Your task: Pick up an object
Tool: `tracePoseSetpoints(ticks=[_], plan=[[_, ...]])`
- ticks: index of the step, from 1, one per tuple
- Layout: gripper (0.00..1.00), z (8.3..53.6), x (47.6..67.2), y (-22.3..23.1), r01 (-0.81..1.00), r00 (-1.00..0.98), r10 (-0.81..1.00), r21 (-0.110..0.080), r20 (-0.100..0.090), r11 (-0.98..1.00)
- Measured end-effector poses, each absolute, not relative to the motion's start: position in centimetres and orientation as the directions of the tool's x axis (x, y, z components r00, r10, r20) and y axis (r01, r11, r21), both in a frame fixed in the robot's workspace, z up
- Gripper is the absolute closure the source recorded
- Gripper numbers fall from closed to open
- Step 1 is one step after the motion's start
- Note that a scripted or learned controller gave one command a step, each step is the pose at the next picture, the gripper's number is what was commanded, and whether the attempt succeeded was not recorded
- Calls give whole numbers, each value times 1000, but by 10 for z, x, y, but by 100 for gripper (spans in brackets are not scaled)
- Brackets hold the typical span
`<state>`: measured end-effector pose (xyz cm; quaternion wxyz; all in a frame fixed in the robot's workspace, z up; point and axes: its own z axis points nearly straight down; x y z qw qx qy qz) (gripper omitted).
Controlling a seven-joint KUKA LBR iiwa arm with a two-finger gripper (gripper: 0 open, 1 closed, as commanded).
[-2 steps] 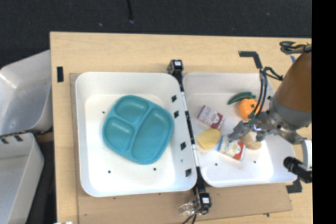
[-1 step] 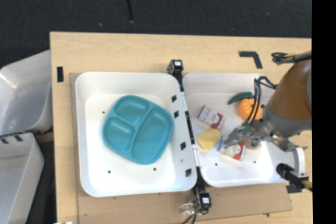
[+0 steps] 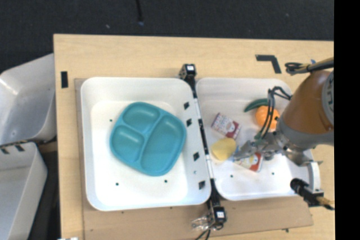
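Several small things lay in the right bin under the end effector; whether it was open, I cannot tell. The yellow piece beside it looked light, smooth, best gripped across its middle.

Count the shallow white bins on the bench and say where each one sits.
2. The left bin holds a blue divided plate; the right bin sits beside it, under the arm, holding small items.
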<state>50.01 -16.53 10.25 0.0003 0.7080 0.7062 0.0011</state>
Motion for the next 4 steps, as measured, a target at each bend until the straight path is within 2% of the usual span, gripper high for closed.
tracePoseSetpoints(ticks=[1,2,3,4], plan=[[100,116,503,-168,1000,9,1000,13,-5,-9],[100,161,499,-167,1000,1,1000,6,-2,-1],[100,215,501,-168,1000,-3,1000,7,-3,3],[100,212,512,-125,1000,-7,1000,3,0,7]])
